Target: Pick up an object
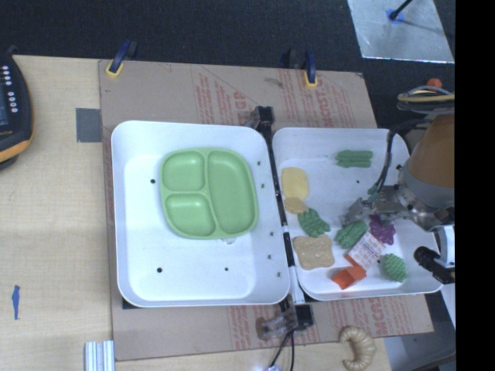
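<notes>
The right white bin (325,149) holds several toy foods: a yellow piece (294,188), a leafy green piece (313,222), a slice of toast (313,251), a green pickle (354,158), purple grapes (382,229), a white and red packet (366,249), an orange-red piece (347,277) and a round green piece (393,267). My gripper (362,209) reaches in from the right, low over the bin's middle. It hangs just above another green piece (351,233), beside the grapes. Nothing is seen held.
The left white bin (131,269) holds a green divided plate (209,192). A tan curled object (357,346) lies outside the bins at the bottom. A black pendant (11,114) sits at the far left. Clamps (309,72) hold the cardboard's back edge.
</notes>
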